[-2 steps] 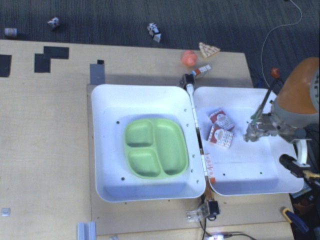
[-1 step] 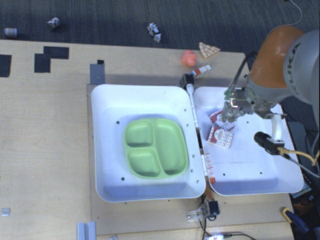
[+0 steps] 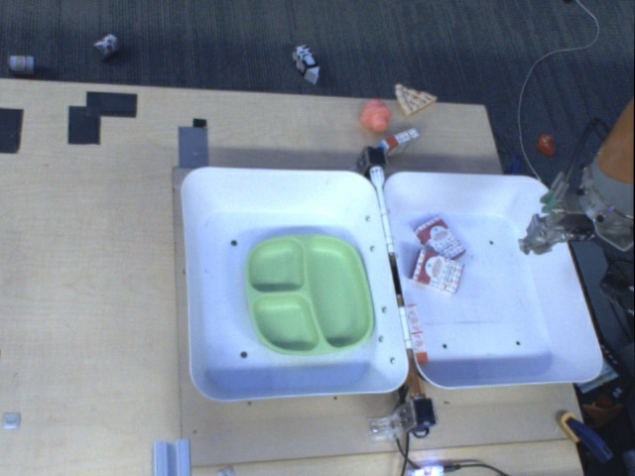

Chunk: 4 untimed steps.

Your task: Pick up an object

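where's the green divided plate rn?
The green divided plate lies flat in the left bin, roughly centred, across the divider from the red-and-white packets in the right bin.

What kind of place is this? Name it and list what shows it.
Probably a robotics lab's grasping test bench: two white bins side by side on a wooden bench, a robot end effector at the right bin's edge, and cables trailing over carpet strewn with small objects.

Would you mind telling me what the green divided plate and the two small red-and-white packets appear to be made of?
The green divided plate looks like moulded plastic: uniform colour, soft sheen, rounded compartments. The red-and-white packets look like printed card or foil wrappers, flat with printed faces; which one is unclear.
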Available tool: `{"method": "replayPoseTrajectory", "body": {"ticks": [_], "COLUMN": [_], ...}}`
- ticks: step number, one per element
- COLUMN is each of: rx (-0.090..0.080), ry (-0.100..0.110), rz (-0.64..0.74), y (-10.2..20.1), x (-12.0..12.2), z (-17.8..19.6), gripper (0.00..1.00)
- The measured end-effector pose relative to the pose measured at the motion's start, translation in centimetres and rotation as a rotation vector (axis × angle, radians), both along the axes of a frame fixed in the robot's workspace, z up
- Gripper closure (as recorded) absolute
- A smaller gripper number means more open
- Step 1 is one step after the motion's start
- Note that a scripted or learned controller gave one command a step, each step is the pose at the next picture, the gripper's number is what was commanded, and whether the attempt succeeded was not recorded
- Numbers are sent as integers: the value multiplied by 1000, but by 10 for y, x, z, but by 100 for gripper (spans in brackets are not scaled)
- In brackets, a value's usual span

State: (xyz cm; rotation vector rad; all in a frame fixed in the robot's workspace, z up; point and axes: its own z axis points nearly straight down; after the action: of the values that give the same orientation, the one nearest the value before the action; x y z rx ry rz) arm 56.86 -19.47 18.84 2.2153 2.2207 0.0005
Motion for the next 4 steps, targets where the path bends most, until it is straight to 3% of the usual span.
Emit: {"method": "replayPoseTrajectory", "body": {"ticks": [1,2,3,4], "rx": [3,4,6,3], "ry": [-3,1,-2,3], "rz": [4,3,5,3], "y": [44,59,191,183], "x": [50,100,48,100], "z": [80,11,79,-5], "gripper": [100,100,100,100]}}
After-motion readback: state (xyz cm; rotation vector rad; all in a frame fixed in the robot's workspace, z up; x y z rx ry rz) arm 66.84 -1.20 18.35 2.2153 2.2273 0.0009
